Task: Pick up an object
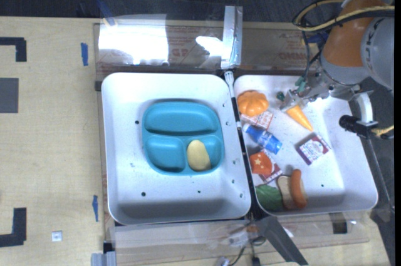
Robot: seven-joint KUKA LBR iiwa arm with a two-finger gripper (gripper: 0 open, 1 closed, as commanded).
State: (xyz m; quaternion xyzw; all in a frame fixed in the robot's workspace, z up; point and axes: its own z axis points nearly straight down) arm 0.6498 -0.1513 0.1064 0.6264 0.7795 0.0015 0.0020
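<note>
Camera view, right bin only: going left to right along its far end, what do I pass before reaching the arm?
Orange pumpkin-shaped toy → end effector, hovering at the bin's far edge → carrot-like orange cone just nearer than it → arm's orange band.

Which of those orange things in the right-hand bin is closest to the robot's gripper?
The orange cone-shaped piece, carrot-like, lies just below the gripper. The round orange pumpkin-like one sits further left, by the bin's divider.

From my console the arm runs off the right edge, so I see little above its orange band. The gripper is a small, blurred tangle over the right bin (fingers impossible to read). The green item at the bin's near corner sits partly hidden under the rim.
</note>
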